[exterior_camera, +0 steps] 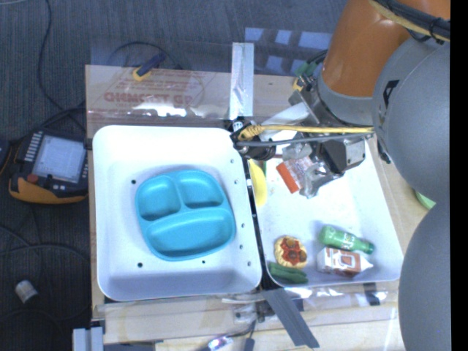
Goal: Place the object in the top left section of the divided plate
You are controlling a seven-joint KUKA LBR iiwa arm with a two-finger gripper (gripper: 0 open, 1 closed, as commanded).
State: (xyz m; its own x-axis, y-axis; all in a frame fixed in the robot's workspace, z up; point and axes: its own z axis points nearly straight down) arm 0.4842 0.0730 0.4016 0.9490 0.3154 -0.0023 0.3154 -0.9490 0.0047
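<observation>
Presently the gripper (307,178) hangs over the upper part of the right bin (380,218), with an orange-red packet-like object (287,178) showing at its fingers; the view suggests the packet is pinched there, though glare and clear wrapping blur the contact, so the hold is judged probable, not certain. The divided plate (186,214), blue, lies in the left bin (110,196), well apart from the gripper and to its left in the view, slightly lower. Its top left section (157,196) is the nearer-to-rim small compartment on the plate's far-left upper side. The coming move therefore turns on a leftward carry across the wall between the bins. Toy foods (322,251) sit in the right bin's lower part.
</observation>
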